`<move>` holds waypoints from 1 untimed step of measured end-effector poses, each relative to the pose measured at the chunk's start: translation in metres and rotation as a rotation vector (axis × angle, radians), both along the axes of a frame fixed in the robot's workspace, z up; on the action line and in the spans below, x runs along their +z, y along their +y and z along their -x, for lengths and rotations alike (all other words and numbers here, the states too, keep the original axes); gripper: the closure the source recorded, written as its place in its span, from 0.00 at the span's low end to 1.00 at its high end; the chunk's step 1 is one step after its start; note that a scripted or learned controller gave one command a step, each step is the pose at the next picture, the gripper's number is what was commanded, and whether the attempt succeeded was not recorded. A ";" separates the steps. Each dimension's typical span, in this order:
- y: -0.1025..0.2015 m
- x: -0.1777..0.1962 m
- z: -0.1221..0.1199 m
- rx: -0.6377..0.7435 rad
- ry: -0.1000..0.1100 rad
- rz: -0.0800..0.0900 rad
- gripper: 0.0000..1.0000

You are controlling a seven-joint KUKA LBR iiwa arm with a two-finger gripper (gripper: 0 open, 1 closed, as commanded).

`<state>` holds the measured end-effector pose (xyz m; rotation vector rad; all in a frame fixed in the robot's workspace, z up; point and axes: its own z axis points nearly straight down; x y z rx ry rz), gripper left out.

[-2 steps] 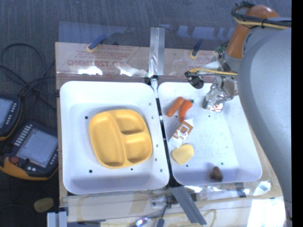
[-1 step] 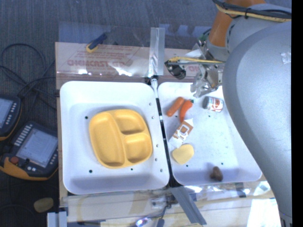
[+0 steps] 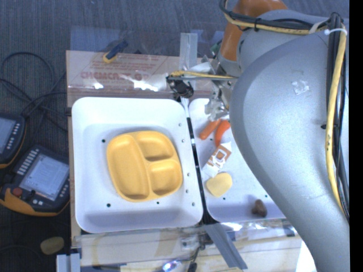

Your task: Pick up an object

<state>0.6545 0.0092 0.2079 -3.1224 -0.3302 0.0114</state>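
- Table edge nearest the camera carries the two shallow white plastic bins: the left bin (image 3: 85, 208) and the right bin (image 3: 238, 208), touching along a dark seam.
- Small dark brown rounded lump (image 3: 259, 208) sits near the front rim of the right bin; it looks light and compact, though small and rounded enough that it may roll away from closing fingers.
- Pale yellow heart-shaped soft-looking piece (image 3: 218, 184) lies just behind it, close to the seam; I judge it light and a little yielding, best pinched across its narrower width.
- Small white-and-orange printed packet (image 3: 219, 156) lies flat just beyond; being thin, it would probably be hard to get fingers under.
- Orange carrot-shaped toy pieces (image 3: 214, 129) lie farther back in the right bin, near the seam; they look stiff, smooth and light, and a grip across the middle of one seems the most promising of all these.
- Yellow moulded plastic tray with three compartments (image 3: 145, 164) lies flat in the middle of the left bin; broad and low, it offers only its rim to hold.
- End effector (image 3: 217, 103) hangs at the far end of the right bin, just above the carrot pieces; the grey arm (image 3: 295, 129) crowds it, so I cannot tell how its fingers stand or whether anything is in them.
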 end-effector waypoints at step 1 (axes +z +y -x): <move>-0.079 -0.003 0.018 0.046 0.000 0.005 1.00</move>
